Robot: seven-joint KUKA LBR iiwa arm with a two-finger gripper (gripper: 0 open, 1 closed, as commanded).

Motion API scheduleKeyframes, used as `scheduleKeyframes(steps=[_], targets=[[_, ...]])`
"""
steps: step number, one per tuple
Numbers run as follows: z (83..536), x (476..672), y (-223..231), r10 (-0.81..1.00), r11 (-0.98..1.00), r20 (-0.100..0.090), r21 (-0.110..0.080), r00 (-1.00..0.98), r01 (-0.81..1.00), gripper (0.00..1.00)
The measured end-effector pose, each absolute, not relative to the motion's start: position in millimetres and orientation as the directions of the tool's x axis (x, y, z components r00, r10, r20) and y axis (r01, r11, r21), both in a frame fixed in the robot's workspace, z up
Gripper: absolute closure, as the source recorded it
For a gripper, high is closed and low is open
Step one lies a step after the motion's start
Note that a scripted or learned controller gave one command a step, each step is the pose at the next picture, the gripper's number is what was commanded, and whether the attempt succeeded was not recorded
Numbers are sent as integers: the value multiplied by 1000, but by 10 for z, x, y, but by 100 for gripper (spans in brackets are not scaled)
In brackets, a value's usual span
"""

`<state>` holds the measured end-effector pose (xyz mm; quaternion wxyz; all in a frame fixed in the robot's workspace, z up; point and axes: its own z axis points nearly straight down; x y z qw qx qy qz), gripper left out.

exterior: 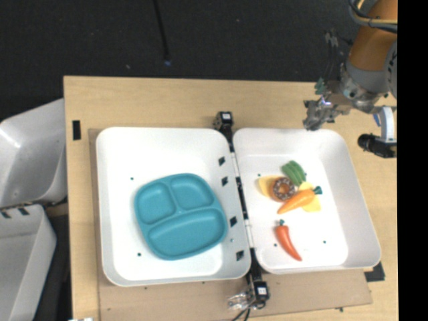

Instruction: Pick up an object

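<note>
Gripper hovers at the right bin's one-o'clock rim, its grip unclear; toys cluster mid-bin.

In the right bin lies a small heap of toy food: a green vegetable at the top, tilted, touching a ring-shaped brown doughnut just below it. An orange carrot with a green tip slants across a flat yellow piece beside the doughnut. A red pepper with a dark green stem lies apart, nearer the front edge, pointing down and to the right.
</note>
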<state>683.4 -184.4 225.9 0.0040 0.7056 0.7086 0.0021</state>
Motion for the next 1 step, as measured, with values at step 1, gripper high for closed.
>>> scheduleKeyframes(steps=[1], targets=[[2754, 6875, -1776, 1000, 4, -2, 8, -4, 1000, 100]])
